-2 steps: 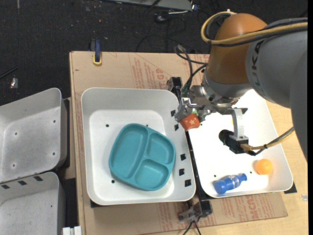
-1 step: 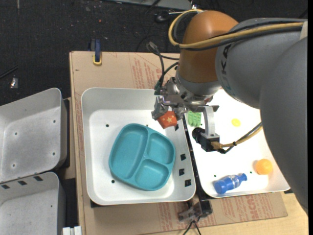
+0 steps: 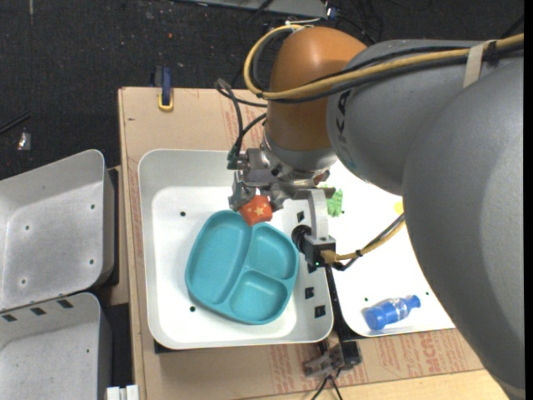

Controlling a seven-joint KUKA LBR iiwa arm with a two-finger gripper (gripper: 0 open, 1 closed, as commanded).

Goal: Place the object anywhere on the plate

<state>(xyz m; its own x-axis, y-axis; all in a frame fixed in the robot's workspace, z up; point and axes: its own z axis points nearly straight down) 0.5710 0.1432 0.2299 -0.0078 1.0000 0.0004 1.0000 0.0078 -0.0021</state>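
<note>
My pincer (image 3: 254, 197) hangs just above centre frame, at the top edge of the teal plate (image 3: 237, 277), with the small red-orange object (image 3: 256, 210) between its fingers, so I judge the carry nearly done and the release left. The plate's compartments look bare. In the right bin (image 3: 379, 302) lie a blue bottle (image 3: 390, 312) and a green piece (image 3: 335, 202).

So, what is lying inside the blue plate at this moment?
The blue plate shows three bare compartments. The orange object sits at its upper rim under the gripper; whether it rests on the plate is hidden by the arm.
</note>
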